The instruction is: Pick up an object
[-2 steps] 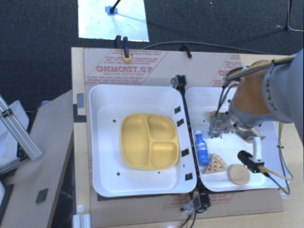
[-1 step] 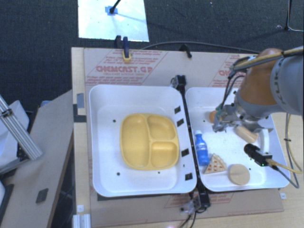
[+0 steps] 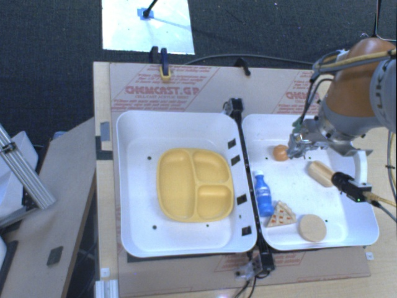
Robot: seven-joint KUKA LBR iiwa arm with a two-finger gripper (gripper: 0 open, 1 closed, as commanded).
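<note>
The right bin holds a small orange ball, a blue bottle lying near the divider, a pizza-slice toy, a tan round disc and a tan cylinder. My gripper hangs low over the upper part of this bin, just right of the orange ball and up-left of the cylinder. Nothing is visibly held in it.
The left bin carries a yellow divided plate. A black clip rail runs between the two bins. A black cable plug trails from the arm over the right bin's right side.
</note>
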